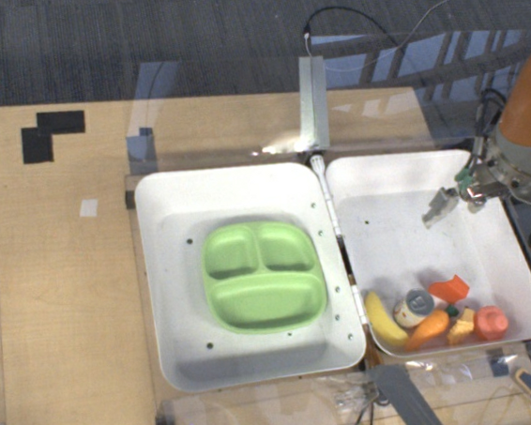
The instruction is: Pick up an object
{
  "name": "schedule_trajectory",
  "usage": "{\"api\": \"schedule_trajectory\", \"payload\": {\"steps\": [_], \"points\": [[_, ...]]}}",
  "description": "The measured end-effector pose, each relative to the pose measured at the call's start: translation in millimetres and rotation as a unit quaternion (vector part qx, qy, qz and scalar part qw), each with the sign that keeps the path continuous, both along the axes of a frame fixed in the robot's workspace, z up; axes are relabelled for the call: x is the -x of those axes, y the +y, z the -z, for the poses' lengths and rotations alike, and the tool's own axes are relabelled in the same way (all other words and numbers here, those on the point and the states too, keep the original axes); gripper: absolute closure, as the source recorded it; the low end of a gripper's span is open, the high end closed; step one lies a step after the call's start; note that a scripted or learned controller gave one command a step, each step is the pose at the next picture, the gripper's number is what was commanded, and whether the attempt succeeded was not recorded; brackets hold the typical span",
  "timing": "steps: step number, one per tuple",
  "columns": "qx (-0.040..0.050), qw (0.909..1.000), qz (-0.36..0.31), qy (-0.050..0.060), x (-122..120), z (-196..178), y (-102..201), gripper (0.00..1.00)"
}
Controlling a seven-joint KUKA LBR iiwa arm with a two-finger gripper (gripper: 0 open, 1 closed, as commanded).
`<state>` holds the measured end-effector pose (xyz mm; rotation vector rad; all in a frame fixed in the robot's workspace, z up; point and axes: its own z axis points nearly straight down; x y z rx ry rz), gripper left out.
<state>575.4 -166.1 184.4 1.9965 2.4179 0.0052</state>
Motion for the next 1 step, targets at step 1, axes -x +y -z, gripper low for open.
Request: {"api": "schedule_trajectory", "payload": {"steps": [1], "points": [[-0.0005,0.9973,-0.074,0.002,46.5,71.8,-13.0,0.00]]}}
